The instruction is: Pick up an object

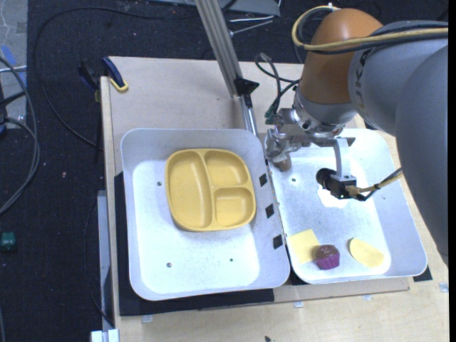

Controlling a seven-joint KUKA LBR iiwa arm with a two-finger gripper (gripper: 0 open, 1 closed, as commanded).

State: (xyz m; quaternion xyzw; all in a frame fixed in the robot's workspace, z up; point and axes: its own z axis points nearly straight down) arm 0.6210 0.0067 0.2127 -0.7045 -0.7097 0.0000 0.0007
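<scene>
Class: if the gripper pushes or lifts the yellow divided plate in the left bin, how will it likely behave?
The yellow divided plate looks like rigid moulded plastic, so probably stiff and light. Lying flat, it should slide rather than tip. Its low rim may offer fingers little grip.

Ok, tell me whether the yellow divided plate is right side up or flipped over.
Right side up. The yellow divided plate lies flat in the left bin, and its three compartments face the camera with raised rims showing.

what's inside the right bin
In the right bin: a yellow square piece, a purple object and a yellow oval piece. The gripper and arm cover its upper part.
</scene>
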